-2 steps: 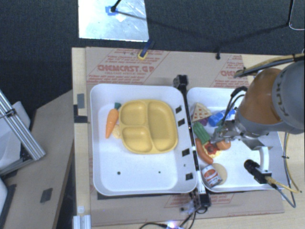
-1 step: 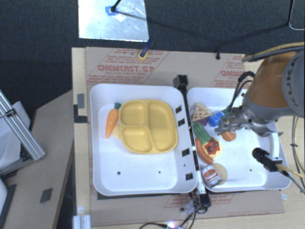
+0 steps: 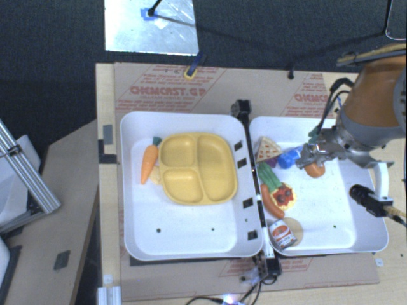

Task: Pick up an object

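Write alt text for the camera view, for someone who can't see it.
A grey-and-orange robot arm reaches from the right over the right white bin, its gripper beside blue and orange toys. The left bin holds a yellow divided plate and a toy carrot.

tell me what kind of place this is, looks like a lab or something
Most likely a robotics lab bench set up for pick-up trials. A grey and orange arm reaches over two white bins resting on a cardboard sheet. They hold toy food, such as a carrot beside a yellow divided plate.

Reflective metal sheet point(image 3: 151, 16) beyond the cardboard-covered bench point(image 3: 172, 88)
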Tool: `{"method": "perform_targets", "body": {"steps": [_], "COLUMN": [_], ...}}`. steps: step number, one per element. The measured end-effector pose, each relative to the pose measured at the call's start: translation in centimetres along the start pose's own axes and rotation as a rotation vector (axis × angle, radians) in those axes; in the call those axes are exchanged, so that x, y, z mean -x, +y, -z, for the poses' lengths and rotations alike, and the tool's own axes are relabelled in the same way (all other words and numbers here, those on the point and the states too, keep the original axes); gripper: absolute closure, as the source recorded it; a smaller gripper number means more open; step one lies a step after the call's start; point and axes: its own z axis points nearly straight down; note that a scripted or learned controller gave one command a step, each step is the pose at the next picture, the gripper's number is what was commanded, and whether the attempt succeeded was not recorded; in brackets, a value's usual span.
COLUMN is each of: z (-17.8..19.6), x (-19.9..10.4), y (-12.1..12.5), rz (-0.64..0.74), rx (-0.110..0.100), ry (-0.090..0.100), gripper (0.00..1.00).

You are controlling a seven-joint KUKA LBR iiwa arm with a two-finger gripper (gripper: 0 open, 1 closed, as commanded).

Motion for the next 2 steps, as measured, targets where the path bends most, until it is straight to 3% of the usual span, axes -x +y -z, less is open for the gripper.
{"method": "perform_targets", "body": {"steps": [1, 2], "z": [0.7, 0.5], "x": [-5.0, -10.6], "y": [1.3, 4.5], "rz": [0.005, 0.006], "rx": [-0.005, -0.004], "ry": [0.003, 0.003], "gripper": [1.00, 1.00]}}
